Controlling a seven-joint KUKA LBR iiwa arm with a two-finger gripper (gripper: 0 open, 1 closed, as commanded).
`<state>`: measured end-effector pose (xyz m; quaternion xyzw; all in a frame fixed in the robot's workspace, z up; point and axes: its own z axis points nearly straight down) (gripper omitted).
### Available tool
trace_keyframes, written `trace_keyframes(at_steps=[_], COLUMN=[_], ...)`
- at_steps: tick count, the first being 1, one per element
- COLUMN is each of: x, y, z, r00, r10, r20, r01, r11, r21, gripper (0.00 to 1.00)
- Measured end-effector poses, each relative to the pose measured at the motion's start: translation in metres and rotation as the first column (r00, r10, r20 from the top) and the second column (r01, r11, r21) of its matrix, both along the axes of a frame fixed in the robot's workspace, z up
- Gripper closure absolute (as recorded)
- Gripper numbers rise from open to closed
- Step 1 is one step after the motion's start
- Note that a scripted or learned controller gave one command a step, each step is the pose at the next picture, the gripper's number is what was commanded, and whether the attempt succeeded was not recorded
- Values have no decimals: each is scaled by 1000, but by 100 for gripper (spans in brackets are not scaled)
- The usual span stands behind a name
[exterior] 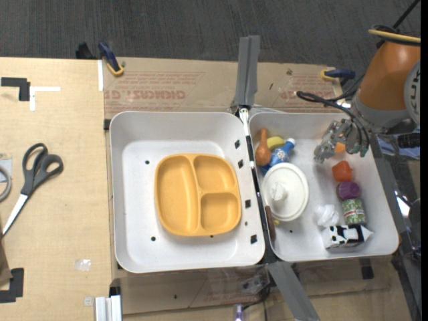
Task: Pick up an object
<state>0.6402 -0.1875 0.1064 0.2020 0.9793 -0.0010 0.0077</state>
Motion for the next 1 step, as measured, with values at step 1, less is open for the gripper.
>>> trace_keyframes(at_steps=[1], x=[-20], y=[33], z=[118], r00=[999], r10=[-44], r20=[-9], r01=[44], r11=[999], r21=[4], gripper=[100])
